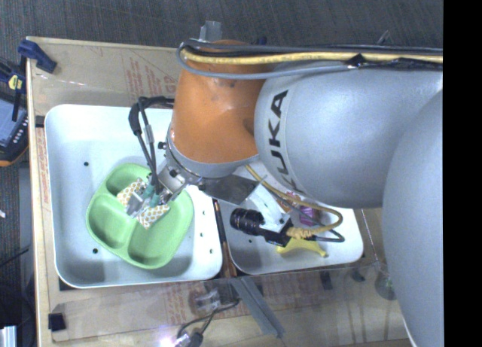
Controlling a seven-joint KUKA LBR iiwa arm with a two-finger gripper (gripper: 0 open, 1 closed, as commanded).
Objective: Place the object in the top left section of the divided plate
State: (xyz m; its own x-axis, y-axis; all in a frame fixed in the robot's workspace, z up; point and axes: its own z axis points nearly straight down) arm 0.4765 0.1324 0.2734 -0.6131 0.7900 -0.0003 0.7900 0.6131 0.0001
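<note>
A green divided plate [113, 221] lies in the left white bin [68, 187]. My gripper [147, 201] reaches down over the middle of the plate, near the ridges where its sections meet. A small beige-and-white checkered object [156, 216] with a teal patch sticks out on both sides of the fingers [138, 202], which are shut on it. The object sits low, at or just above the plate's surface. The wrist and the orange band hide the plate's right rim.
The right bin [346, 251] holds a purple item [305, 212] and a yellow item [305, 246], partly under the arm. The bulky grey arm covers most of the right bin. A wooden bench edge [113, 52] frames the bins.
</note>
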